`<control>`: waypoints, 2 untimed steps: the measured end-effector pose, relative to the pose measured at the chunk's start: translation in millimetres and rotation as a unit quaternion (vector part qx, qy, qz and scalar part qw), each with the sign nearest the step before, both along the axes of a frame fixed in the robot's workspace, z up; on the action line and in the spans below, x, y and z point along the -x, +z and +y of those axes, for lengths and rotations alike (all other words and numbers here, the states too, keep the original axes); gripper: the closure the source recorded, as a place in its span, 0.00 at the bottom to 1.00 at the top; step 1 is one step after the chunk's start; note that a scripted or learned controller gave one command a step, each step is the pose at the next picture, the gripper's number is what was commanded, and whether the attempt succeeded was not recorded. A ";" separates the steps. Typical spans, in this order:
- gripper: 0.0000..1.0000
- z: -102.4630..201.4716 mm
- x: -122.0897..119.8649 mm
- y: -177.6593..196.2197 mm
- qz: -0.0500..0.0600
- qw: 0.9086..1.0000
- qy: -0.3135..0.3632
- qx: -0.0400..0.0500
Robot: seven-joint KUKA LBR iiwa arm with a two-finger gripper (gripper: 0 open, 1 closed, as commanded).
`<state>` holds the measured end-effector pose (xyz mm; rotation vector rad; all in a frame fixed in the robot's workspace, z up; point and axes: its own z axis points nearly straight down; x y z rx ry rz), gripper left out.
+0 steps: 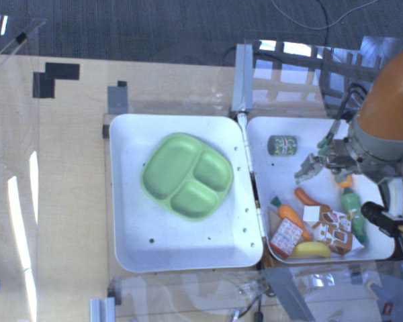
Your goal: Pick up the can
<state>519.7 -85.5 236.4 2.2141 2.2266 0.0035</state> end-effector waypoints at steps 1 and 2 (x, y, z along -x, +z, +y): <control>0.00 -29.4 7.1 -26.4 0.000 0.993 -0.120 -0.001; 0.00 -38.7 -100.4 -66.4 0.000 0.984 -0.178 0.000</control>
